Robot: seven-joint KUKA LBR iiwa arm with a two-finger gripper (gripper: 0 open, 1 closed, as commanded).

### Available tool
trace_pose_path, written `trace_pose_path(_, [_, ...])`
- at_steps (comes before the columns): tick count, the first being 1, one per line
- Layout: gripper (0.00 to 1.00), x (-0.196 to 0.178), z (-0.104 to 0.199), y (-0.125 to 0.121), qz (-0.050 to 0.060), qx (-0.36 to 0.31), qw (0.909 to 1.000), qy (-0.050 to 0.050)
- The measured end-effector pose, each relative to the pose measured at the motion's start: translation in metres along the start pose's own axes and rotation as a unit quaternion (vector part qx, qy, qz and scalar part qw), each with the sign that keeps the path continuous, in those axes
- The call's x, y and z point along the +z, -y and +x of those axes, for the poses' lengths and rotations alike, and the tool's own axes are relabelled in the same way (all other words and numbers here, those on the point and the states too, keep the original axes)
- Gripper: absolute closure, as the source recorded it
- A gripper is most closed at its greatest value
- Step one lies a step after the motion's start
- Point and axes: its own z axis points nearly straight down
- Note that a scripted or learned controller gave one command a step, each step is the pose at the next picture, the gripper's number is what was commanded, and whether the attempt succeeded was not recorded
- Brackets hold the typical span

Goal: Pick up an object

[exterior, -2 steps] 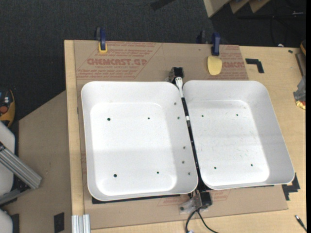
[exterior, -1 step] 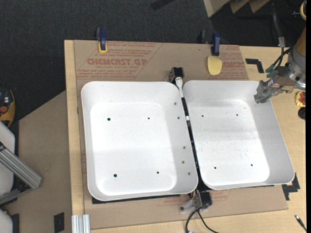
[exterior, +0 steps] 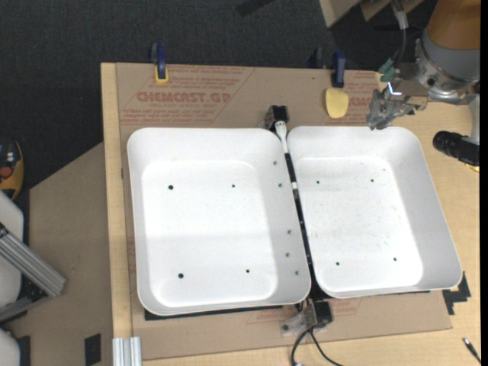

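Yellow object [exterior: 336, 102] on the board; fingers [exterior: 379, 119] near, apart.

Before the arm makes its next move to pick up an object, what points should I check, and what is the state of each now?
1. Target located: the yellow object lies on the board behind the right bin, outside it. Ok.
2. Object inside a bin for picking: not ok.
3. End effector position: above the right bin's far rim, to the right of the yellow object, apart from it. Not ok for a grasp.
4. Object held: nothing seen between the end effector's tips. Not ok.
5. Blue clamp stands close behind the yellow object; clearance: cannot tell.
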Motion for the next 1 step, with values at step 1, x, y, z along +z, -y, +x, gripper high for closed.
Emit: trace_pose_path(1, [1.0, -0.0047, -0.0089, 0.0086, 0.003, 0.006, 1.0, 0.002])
